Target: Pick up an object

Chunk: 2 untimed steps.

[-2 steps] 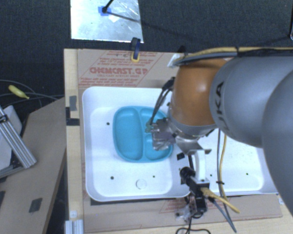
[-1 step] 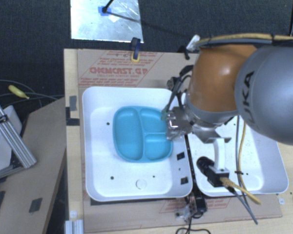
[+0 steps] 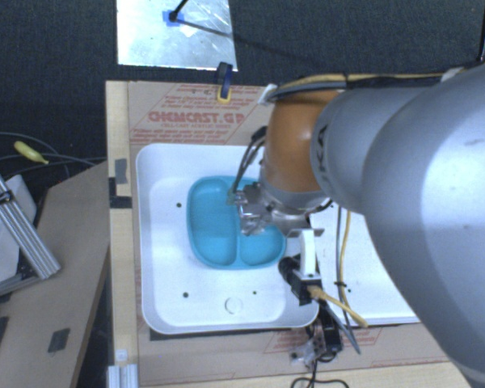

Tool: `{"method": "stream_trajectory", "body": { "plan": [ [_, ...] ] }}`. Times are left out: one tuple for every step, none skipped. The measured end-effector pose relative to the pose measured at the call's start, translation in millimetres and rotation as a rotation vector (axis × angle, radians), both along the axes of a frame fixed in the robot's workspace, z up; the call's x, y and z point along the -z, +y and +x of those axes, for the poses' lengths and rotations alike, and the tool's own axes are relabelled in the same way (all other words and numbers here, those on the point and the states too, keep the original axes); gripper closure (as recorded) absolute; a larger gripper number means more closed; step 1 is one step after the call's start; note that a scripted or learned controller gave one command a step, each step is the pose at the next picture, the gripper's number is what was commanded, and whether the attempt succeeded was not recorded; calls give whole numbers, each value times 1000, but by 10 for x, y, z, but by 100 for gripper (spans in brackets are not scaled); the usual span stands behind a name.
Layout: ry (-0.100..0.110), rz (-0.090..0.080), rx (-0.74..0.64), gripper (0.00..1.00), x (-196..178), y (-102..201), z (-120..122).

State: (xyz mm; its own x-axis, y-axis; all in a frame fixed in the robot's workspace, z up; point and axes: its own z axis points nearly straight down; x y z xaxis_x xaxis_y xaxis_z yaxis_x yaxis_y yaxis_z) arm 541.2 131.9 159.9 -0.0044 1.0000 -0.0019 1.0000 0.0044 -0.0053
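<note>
Blue dish point(image 3: 222, 233) lying in the left bin point(image 3: 166, 297), near its middle. Arm point(image 3: 404, 176) reaching in from the right, orange band point(image 3: 291, 148) hanging over the dish's right edge. Gripper point(image 3: 250, 217) sitting low at that edge, its finger state impossible to tell. Cardboard sheet point(image 3: 194, 111) covering the desk behind the bin.

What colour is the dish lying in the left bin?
Light blue dish, seen in the camera view.

Red print reading "CHEMCAST GP" stands on the brown cardboard sheet point(image 3: 196, 111) under the bins.
</note>
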Motion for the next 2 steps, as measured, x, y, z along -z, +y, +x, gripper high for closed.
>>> {"method": "stream_trajectory", "body": {
  "plan": [
    [-22, 6, 1, 100, -1458, -155, -18],
    [-24, 8, 0, 100, -3072, -401, -533]
  ]
}}
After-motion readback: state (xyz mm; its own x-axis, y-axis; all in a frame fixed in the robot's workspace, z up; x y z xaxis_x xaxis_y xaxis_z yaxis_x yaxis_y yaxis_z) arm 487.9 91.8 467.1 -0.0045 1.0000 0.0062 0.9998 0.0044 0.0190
